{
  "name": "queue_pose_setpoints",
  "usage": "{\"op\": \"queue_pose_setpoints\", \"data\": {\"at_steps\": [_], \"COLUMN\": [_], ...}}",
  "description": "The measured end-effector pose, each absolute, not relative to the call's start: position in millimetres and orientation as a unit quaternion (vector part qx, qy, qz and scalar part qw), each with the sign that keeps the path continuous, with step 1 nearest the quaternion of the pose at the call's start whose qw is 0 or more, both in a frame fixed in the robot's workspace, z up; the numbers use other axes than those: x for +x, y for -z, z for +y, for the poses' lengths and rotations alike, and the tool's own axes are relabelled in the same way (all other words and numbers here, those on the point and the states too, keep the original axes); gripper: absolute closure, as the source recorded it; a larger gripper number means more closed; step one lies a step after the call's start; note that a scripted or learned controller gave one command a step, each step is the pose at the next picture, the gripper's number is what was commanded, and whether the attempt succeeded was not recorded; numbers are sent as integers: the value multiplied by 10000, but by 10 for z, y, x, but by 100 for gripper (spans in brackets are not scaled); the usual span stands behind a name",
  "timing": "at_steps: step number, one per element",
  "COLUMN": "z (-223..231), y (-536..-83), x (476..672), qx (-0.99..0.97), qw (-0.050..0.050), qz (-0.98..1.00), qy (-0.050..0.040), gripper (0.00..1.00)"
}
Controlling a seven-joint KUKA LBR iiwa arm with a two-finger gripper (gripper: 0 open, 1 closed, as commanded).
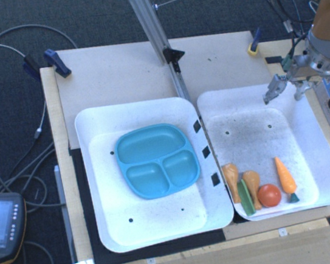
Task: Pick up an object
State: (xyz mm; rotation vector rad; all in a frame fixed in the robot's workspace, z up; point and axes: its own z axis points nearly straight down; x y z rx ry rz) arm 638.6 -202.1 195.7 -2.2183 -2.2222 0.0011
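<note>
1. The gripper hangs over the far right corner of the right bin, its two fingers spread apart with nothing between them; the arm enters from the right edge of the bench.

2. The candidates for picking lie bunched along the near edge of that bin: a carrot, a red tomato, a green pod-like piece and two pale orange pieces (toy food, most likely, though the view is too coarse to be sure).

3. The cluster sits well apart from the gripper, across the bare, scuffed middle of the bin floor.

4. The left bin carries a blue divided plate near its centre.

5. Judgement: the fingers are held wide and high so the arm can travel over the bin wall before descending; the reach toward the near edge has not begun.

6. The carrot, lying alone at the right of the cluster, looks the easiest target; the pieces touching one another could be nudged rather than gripped.
</note>
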Motion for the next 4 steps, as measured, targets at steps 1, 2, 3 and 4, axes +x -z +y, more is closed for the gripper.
{"op": "queue_pose_setpoints", "data": {"at_steps": [1, 2, 3, 4], "z": [-2023, -2046, -1979, -1975], "y": [-1958, -1538, -1082, -920], "x": [6385, 6385, 6425, 6424], "qx": [-7066, -7070, -7067, -7065], "qw": [7, 20, 22, 16], "qz": [-7076, -7072, -7075, -7077], "qy": [-7, -14, -14, -14], "gripper": [0, 0, 0, 0]}}
